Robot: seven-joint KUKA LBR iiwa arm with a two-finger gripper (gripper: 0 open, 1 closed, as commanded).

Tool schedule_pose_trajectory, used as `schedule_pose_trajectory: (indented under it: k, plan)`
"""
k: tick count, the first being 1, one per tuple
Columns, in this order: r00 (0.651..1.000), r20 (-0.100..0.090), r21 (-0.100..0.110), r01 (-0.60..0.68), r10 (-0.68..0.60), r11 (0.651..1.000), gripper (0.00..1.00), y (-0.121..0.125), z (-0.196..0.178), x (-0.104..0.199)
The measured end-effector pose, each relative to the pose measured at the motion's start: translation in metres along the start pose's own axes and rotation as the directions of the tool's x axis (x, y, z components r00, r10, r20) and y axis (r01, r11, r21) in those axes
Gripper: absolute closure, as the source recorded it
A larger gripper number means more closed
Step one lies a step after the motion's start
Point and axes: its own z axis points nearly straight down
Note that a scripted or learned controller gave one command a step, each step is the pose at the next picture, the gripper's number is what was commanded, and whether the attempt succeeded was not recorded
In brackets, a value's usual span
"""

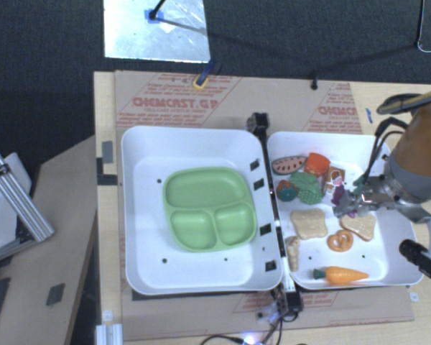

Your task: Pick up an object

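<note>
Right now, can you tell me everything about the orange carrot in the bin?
The carrot looks like a small plastic toy: a smooth orange body that tapers to a point, with a short green stub at its thick end. It lies flat on the floor of the right bin, near the front edge, green end toward the left bin and tip pointing toward the arm's side. Nothing seems to touch it; the pretzel sits just behind it, apart, and the gripper is farther back.

A divided tray (205, 208) lies in the left bin (140, 164); toy foods (309, 223) fill the right bin (395, 264).
</note>
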Motion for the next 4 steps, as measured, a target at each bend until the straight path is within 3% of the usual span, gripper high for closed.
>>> schedule_pose_trajectory:
  k: [1, 3, 4]
  plan:
    - [1.0, 0.0, 0.002, -0.001, 0.001, 1.0, 1.0, 0.002, -0.032, 0.0]
    - [1.0, -0.002, 0.003, 0.003, -0.003, 1.0, 1.0, 0.081, -0.034, 0.047]
    - [1.0, -0.002, 0.0, 0.004, -0.004, 1.0, 1.0, 0.133, -0.038, 0.078]
